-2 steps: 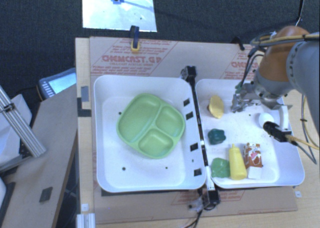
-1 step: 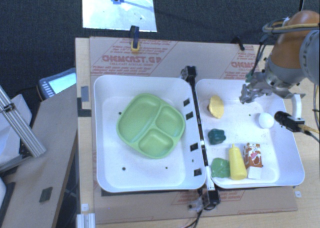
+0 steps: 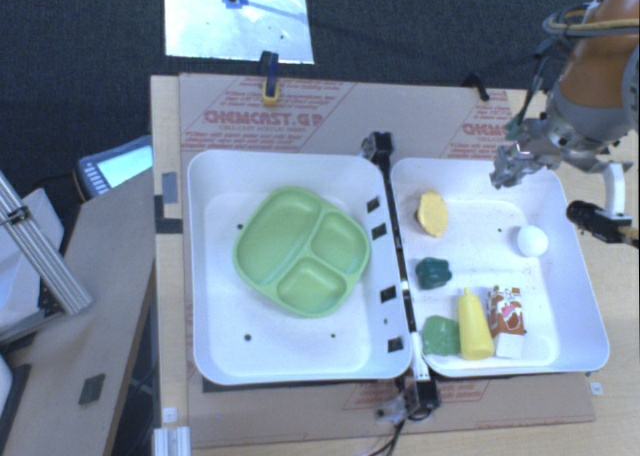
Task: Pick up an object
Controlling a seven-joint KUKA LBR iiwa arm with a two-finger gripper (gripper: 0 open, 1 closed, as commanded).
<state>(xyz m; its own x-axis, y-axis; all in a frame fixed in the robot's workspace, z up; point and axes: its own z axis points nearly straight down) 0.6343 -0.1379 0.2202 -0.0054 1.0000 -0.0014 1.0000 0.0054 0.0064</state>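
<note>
The right bin point(image 3: 575, 274) holds several small objects: a yellow lump point(image 3: 432, 213) at the far left, a white ball point(image 3: 531, 240) at the right, a dark green piece point(image 3: 433, 272) in the middle, and a light green piece point(image 3: 440, 334), a yellow bottle point(image 3: 474, 324) and a red-and-white carton point(image 3: 507, 316) along the near side. My gripper point(image 3: 507, 166) hangs over the bin's far rim, up and to the right of the yellow lump and above-left of the white ball. Nothing shows held in it.
The left bin point(image 3: 215, 334) bears a light green divided plate point(image 3: 302, 251). A black divider point(image 3: 392, 244) runs between the two bins. A black bracket point(image 3: 598, 222) juts in at the right bin's right edge.
</note>
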